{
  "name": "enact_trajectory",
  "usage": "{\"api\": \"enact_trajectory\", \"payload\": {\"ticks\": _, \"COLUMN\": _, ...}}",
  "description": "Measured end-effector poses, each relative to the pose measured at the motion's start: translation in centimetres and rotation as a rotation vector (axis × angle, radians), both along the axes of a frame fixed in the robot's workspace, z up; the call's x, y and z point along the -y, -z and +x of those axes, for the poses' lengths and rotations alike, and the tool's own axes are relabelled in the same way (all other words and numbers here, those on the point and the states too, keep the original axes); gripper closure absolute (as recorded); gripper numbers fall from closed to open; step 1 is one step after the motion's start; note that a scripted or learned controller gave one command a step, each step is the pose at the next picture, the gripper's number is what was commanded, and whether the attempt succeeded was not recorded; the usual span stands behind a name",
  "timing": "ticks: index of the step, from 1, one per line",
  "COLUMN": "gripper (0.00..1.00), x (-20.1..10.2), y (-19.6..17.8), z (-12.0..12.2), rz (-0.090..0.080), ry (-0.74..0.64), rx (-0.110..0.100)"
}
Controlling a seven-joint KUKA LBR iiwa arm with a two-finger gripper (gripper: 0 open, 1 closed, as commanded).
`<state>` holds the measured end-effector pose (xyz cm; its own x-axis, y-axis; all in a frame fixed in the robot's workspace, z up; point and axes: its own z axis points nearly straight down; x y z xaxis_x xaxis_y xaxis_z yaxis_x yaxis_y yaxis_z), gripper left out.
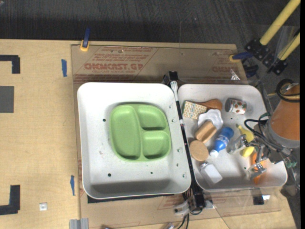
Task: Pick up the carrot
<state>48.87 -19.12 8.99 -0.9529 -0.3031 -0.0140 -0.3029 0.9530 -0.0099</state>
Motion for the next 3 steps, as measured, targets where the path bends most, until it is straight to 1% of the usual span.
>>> {"api": "enact_trajectory", "payload": {"ticks": 1, "gripper": 0.00, "x": 2.3, "y": -15.5, "z": 1.5, "rz": -0.001, "ry": -0.014, "rx": 0.004}}
{"api": "enact_trajectory", "payload": {"ticks": 2, "gripper": 0.00, "x": 3.0, "y": -4.8, "z": 1.4, "rz": 0.007, "ry": -0.319, "rx": -0.015}}
{"api": "enact_trajectory", "payload": {"ticks": 3, "gripper": 0.00, "x": 2.4, "y": 0.0, "z": 0.4, "rz": -0.005, "ry": -0.661, "rx": -0.007}}
